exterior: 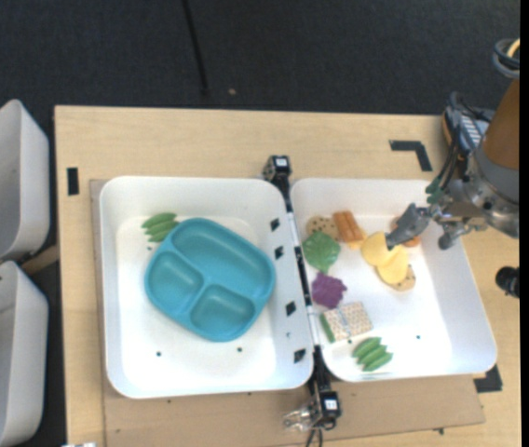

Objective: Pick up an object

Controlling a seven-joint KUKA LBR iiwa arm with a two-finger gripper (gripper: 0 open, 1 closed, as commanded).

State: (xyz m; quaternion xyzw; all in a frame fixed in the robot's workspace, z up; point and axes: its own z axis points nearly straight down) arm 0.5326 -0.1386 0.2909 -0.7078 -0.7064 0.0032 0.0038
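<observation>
Reaching in over the right bin, the grey arm is cut off at the frame's right side, so little beyond its wrist shows. Its gripper hangs low above the yellow piece, and a finger hides part of a small orange bit beside it; how far the jaws stand apart cannot be told, nor whether anything sits between them. A second yellow piece lies just below the gripper. Left of it sit an orange block, a cookie, a green lump and a purple lump. Far left, the blue tray rests in the left bin.
</observation>
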